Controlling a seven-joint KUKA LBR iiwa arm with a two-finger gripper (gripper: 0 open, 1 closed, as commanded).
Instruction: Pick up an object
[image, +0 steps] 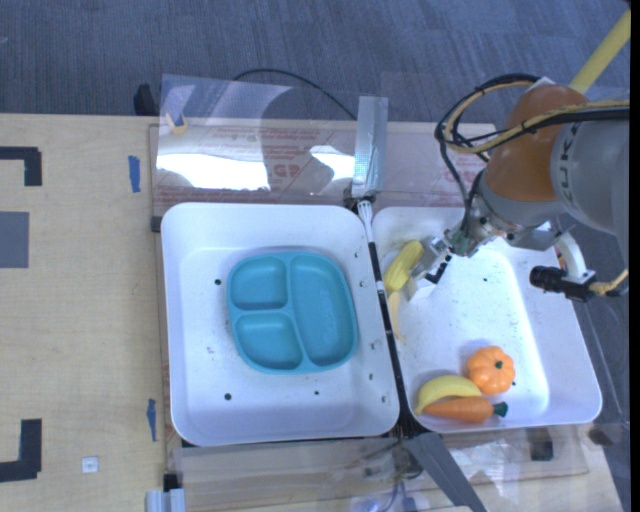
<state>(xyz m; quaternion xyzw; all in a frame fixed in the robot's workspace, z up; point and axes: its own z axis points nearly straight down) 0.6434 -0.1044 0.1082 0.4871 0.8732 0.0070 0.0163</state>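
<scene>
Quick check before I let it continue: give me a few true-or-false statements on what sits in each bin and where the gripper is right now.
1. The blue divided plate lies in the left bin. True.
2. The small orange pumpkin sits in the left bin. False: it is in the right bin, near the front.
3. The gripper is over the right bin's back part, close to a banana by the divider. True.
4. The carrot lies on the blue plate. False: it lies in the right bin, in front of a second banana.
5. The blue plate holds fruit. False: its compartments show nothing in them.
</scene>
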